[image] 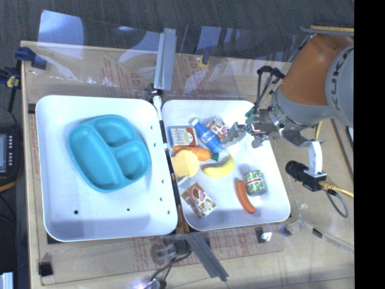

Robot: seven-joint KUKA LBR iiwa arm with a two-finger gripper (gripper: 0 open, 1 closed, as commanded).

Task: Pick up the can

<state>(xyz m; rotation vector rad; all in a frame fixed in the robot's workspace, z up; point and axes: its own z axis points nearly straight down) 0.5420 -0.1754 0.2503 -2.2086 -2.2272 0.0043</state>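
The can [255, 182] is seen in the right bin [274, 212], toward its right side, with a green and red label facing up. It appears to lie on its side or at a tilt; which of the 2 cannot be told. A red sausage [245, 197] lies just beside it on the left, close enough that contact cannot be ruled out, and a yellow banana [219, 168] sits near, up and to the left.

The claw [240, 131] is positioned over the upper part of the same bin, well apart from the can and close to a blue bottle [208, 138] and a small printed packet [218, 127]. How far the claw is open cannot be told, and nothing is seen held in it.

Several risks are judged from this layout. If the claw is lowered where it hangs now, the bottle or the packet is likely to be caught instead of the can. If the claw is brought down on the can, the sausage could be pinched along with it or pushed aside. A rounded can lying down could roll away from a closing claw, toward the bin's right wall or the sausage, so the grasp could be missed. The orange carrot [194, 154], the yellow block [185, 165] and the 2 small cartons [182, 136] [199, 200] are far enough off that little trouble is expected from them. The blue tray [108, 152] in the left bin [54, 215] plays no part.
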